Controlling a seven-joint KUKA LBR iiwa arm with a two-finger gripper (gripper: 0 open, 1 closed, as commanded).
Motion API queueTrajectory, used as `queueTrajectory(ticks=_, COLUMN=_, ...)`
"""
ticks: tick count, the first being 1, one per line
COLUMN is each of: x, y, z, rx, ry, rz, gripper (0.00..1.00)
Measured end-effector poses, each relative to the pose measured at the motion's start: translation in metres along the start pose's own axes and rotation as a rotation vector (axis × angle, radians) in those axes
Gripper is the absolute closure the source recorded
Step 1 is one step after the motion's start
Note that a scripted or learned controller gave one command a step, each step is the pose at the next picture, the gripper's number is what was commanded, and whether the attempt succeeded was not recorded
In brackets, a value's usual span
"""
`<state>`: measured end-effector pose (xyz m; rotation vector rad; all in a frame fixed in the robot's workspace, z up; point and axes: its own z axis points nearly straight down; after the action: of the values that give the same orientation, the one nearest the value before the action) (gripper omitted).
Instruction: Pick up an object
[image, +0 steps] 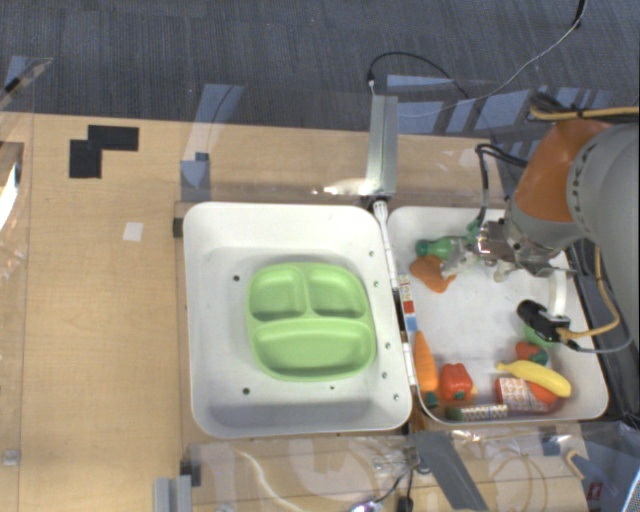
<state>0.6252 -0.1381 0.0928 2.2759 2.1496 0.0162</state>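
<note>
The hand (470, 243) hovered low in the right bin (470, 310), beside an orange toy (430, 272); its grip state could not be told. Nothing appeared lifted yet, so the pick remained undone.

Hand (462, 250) over right bin (590, 400), beside orange piece (431, 273).

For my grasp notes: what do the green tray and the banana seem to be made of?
Green tray: likely moulded plastic, smooth with a soft sheen, one even colour, rounded compartments. Banana: probably toy plastic, uniform yellow and slightly glossy; too small to be sure.
</note>
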Motion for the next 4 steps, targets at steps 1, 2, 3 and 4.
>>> queueTrajectory(ticks=1, x=0.036, y=0.034, z=0.002, rx=0.018, ry=-0.003, rz=-0.116, gripper=0.0)
queueTrajectory(ticks=2, x=0.037, y=0.034, z=-0.009, rx=0.018, ry=-0.004, rz=-0.123, gripper=1.0)
queueTrajectory(ticks=3, x=0.1, y=0.042, z=-0.129, rx=0.006, ry=0.001, rz=-0.231, gripper=1.0)
queueTrajectory(ticks=4, x=0.102, y=0.043, z=-0.14, rx=0.001, ry=0.0, rz=-0.238, gripper=1.0)
